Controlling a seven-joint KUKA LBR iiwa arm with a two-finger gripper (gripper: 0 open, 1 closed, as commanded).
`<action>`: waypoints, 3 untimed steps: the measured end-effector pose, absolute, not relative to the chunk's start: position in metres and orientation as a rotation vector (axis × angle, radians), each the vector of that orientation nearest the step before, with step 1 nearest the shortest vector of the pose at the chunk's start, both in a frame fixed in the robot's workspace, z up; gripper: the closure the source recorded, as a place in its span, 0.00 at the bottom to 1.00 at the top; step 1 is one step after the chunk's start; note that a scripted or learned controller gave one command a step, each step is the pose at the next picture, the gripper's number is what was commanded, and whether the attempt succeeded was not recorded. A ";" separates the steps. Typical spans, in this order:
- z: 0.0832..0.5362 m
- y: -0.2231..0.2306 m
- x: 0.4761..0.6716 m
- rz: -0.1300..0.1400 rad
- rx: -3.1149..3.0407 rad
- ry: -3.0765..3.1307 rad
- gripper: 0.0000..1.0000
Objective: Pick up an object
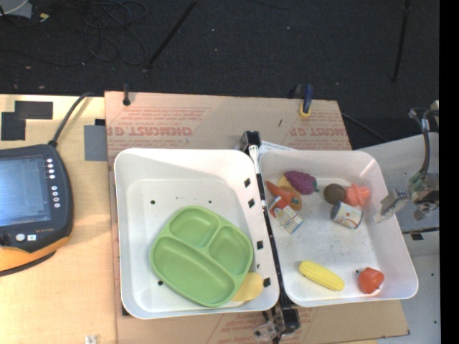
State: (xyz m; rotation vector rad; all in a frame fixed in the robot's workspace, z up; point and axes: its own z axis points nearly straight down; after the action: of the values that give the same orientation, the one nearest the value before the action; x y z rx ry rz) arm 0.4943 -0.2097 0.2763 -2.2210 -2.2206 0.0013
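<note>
Toy food lies scattered in the right bin (391, 192), so any piece could serve as the object to pick up: a yellow corn cob (320, 275) near the front wall, a red pepper-like piece (370, 280) just beside it toward the front right corner, a purple piece (301, 182) at the back, a small carton (347, 215) mid-bin with a brown piece (334, 192) and an orange-pink piece (358, 194) touching or nearly touching it, and a cluster of small items (284, 205) against the divider. The left bin (143, 174) holds a green sectioned plate (202, 253) with a yellow item (247, 289) at its front edge. The gripper (416, 196) sits at the far right, outside the right bin's rim and above none of the objects; it is small and cluttered there, and I cannot tell how it stands. My reading is that the task is at its start, with the reach not yet made. The next move calls for travelling left over the rim and descending on one piece. The corn cob and the red piece look the easiest, with bare floor around them, though both lie near the front wall; the cluster by the divider is crowded
</note>
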 end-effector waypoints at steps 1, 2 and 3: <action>0.135 -0.211 0.504 0.008 -2.211 -2.214 0.00; 0.087 -0.214 0.562 -0.001 -2.221 -2.225 0.00; 0.088 -0.213 0.612 -0.003 -2.220 -2.226 0.00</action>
State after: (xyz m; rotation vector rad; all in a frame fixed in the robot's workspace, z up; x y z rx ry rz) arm 0.6124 -0.2130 0.0884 -2.2202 -2.2258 -0.0028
